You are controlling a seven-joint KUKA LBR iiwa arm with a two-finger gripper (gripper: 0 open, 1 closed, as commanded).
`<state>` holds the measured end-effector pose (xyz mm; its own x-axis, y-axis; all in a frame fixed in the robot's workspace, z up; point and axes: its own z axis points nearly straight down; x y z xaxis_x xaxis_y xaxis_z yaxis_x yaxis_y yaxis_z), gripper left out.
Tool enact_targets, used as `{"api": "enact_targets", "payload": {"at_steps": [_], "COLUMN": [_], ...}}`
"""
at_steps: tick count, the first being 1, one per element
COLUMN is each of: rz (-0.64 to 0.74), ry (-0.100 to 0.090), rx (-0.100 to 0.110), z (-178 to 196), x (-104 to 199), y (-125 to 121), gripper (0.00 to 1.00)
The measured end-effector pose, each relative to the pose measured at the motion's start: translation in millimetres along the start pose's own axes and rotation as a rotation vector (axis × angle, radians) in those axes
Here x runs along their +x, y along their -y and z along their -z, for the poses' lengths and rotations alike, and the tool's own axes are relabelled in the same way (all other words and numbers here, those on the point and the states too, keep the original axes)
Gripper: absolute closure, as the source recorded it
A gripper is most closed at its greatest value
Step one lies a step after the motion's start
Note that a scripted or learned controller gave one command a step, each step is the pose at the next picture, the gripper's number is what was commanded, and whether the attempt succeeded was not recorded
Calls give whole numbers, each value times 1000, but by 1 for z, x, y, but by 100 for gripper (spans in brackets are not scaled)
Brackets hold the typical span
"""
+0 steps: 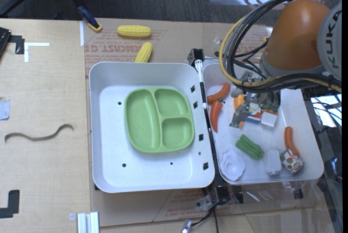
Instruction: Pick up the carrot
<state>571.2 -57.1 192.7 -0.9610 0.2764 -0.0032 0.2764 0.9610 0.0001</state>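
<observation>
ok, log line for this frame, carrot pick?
stage: claw low in right bin | carrot: on bin floor left of claw, not gripped | left bin: green divided plate | grasp: none seen

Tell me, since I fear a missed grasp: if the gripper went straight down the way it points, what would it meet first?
Probably bare floor of the right bin, though depth is hard to judge. The gripper hangs just right of the carrot, with the green vegetable further toward the bin's near side.

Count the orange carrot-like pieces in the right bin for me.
3: two orange pieces by the right bin's left wall, a third near its right side. The arm may hide more.
</observation>
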Motion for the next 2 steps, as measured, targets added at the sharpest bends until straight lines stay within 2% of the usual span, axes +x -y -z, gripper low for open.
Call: {"api": "enact_targets", "payload": {"at_steps": [1, 2], "rz": [7, -120], "ry": [3, 3], "rx": [0, -1], "z": [-100, -99], "x": [-51, -56], "y": [47, 43], "gripper": [0, 0]}}
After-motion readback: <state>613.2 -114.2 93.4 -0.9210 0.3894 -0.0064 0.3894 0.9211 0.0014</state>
